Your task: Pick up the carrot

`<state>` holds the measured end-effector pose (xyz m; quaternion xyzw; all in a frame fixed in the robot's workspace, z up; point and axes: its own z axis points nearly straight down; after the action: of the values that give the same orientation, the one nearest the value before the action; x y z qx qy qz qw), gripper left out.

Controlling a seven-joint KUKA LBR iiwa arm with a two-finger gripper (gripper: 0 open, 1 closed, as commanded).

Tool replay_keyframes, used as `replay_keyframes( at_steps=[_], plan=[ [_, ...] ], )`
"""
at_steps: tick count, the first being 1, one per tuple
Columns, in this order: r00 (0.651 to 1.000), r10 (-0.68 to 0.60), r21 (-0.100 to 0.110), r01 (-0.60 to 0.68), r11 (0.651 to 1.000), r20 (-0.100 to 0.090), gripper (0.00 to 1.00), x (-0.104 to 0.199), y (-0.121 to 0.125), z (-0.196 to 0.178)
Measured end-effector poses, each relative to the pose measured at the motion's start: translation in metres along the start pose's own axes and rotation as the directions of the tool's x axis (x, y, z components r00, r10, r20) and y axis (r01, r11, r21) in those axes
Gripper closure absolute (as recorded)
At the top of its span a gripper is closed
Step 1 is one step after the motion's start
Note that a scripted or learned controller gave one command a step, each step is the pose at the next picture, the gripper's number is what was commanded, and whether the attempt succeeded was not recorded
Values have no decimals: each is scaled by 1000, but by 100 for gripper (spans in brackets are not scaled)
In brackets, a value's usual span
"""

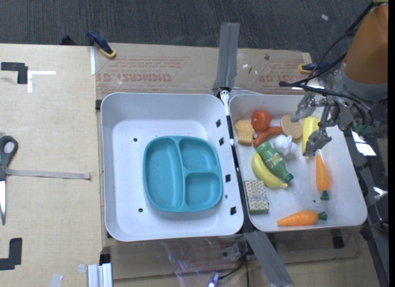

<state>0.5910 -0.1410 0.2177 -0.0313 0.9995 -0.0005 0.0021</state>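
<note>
Two carrots lie in the right bin. One carrot sits near the bin's right wall, its long axis running almost straight up and down the view, green stub toward the near edge. The other carrot lies along the near edge, its long axis nearly crosswise, green stub to the right. The two are near each other but apart.

The tool hangs just above the upright carrot's far tip, a little to its left, so that carrot lies directly nearward of it and is the closer of the two. From this slant I cannot tell how the tool is set; nothing is seen held in it.

Judging from this, the coming move calls for a short shift toward the near edge and a descent, with the tool closing across the carrot's width, not along its length. The bin wall on the right leaves little room on that side.

Around them, a banana and a green bottle lie to the left, a tomato beyond, and what may be a sponge near the divider. The left bin holds a blue tray. Scissors rest on the bench.
</note>
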Motion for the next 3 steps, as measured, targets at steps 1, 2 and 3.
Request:
replay_keyframes(
  at_steps=[1,2,3],
  plan=[
    [949,-315,-1,315,949,0,0,33,-47,125],
    [912,-410,0,410,912,1,0,80,-76,124],
    [910,-413,5,413,911,6,100,77,-75,113]
  ],
)
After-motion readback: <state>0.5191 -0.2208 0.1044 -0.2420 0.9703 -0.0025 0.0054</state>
